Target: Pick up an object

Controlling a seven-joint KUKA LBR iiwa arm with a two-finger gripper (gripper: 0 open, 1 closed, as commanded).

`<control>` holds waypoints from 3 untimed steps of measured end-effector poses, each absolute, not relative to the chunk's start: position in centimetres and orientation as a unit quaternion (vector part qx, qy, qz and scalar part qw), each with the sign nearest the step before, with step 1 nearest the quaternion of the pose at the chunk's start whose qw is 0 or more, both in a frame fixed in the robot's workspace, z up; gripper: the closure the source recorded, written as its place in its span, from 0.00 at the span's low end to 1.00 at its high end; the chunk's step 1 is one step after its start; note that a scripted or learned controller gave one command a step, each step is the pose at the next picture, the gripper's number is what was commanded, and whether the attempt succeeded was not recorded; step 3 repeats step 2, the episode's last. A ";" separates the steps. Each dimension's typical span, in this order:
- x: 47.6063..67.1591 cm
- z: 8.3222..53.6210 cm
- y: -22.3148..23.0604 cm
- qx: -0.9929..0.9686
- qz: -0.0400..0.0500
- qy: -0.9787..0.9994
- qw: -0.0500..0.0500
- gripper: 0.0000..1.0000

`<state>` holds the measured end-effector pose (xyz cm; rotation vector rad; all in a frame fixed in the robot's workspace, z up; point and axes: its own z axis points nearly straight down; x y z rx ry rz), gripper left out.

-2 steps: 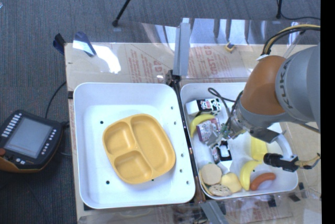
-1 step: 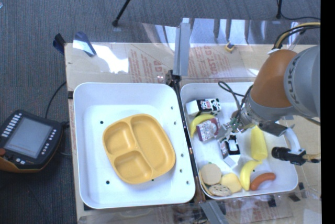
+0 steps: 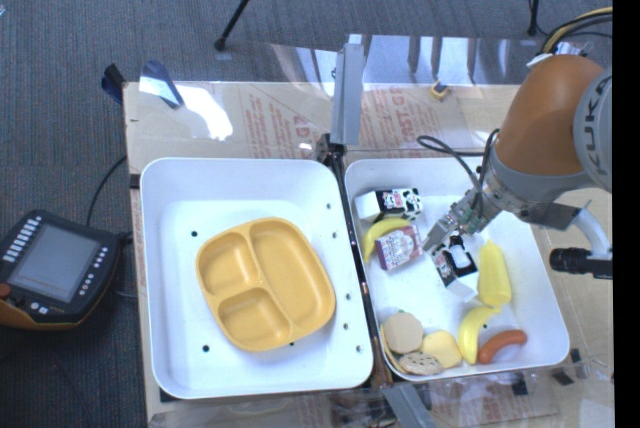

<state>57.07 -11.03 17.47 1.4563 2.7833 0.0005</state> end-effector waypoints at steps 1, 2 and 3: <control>56.2 8.8 -14.6 0.597 0.001 0.802 0.000 1.00; 60.6 20.3 -9.7 0.639 0.003 0.770 0.003 1.00; 60.6 20.3 -9.7 0.639 0.003 0.770 0.003 1.00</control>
